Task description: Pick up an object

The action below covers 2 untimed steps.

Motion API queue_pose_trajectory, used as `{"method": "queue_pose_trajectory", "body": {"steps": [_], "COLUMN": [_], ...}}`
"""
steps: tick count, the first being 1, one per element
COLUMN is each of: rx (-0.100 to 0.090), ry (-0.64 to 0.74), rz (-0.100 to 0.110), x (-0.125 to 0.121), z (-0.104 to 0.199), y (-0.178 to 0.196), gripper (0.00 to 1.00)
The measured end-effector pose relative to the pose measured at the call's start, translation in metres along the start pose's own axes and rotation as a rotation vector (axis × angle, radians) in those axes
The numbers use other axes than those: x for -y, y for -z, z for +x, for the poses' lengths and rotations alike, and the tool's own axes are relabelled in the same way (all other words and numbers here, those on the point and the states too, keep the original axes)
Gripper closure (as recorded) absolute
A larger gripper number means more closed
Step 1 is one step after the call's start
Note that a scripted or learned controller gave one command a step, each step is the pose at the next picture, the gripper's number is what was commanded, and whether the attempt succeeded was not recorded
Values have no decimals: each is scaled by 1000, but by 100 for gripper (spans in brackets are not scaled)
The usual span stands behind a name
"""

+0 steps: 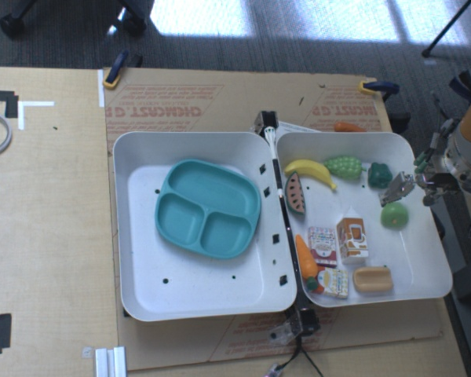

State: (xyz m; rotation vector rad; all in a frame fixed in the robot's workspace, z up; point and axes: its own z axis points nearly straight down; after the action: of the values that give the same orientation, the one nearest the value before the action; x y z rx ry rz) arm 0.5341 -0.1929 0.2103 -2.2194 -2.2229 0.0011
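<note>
While hanging over the right bin [424,281], the gripper [400,188] — spread, holding nothing — sits just above a green ball [394,216]

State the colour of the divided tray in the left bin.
Teal divided tray, shown in the camera view.

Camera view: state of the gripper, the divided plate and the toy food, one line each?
Two-finger gripper: above right bin's right side, holding nothing visible.
Teal three-compartment plate: flat in left bin.
Yellow toy banana: lying in right bin.
Green round toy fruit: resting just below the gripper.
</note>
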Motion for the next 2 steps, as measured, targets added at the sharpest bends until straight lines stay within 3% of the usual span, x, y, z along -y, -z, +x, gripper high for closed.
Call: {"method": "queue_pose_trajectory", "body": {"steps": [1, 2], "rx": [-1, 3], "ry": [-5, -4], "rz": [1, -2], "x": [57, 18], "z": [56, 84], "y": [-118, -118], "gripper": [0, 0]}}
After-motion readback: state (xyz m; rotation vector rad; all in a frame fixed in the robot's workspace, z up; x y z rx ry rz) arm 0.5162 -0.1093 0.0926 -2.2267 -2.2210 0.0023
